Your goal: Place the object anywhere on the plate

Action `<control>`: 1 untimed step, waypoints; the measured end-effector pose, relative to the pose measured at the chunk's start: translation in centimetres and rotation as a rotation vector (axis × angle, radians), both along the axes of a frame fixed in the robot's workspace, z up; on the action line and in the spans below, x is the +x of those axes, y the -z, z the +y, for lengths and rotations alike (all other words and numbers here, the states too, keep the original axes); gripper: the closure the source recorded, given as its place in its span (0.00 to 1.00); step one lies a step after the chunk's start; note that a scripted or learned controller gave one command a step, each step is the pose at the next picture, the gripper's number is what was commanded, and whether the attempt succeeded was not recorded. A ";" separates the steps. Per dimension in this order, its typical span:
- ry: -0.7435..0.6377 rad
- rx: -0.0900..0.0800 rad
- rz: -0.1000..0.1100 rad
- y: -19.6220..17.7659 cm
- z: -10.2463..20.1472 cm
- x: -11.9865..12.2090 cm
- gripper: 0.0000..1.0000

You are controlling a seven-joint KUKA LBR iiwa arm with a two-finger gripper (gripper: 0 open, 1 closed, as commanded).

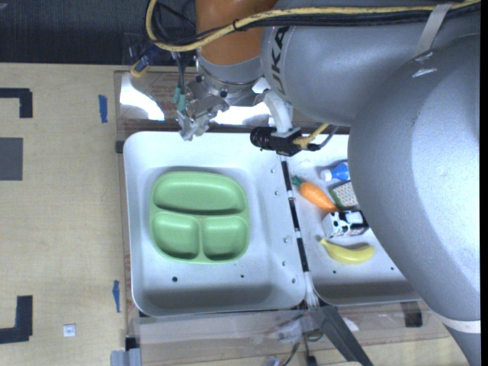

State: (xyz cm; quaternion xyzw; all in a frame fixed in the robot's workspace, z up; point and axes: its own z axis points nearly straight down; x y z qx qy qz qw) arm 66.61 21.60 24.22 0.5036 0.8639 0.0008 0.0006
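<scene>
1. The grey arm (396,128) fills the frame's right and top.
2. The green plate (201,214) lies bare in the left bin (145,280).
3. The carrot (316,195) and banana (347,252) wait in the right bin.
4. The jaws (191,124) hang at upper centre, state untellable; judging so, picking comes next.

Green plate (200,213); white bins (145,227); orange carrot (316,196); yellow banana (348,252); black-and-white cow-patterned toy (347,223).

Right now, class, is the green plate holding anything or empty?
Empty. The green plate shows three bare compartments; the carrot and banana lie in the other bin.
</scene>
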 end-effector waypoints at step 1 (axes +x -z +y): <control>0.000 0.000 -0.001 -0.1 0.0 0.0 0.00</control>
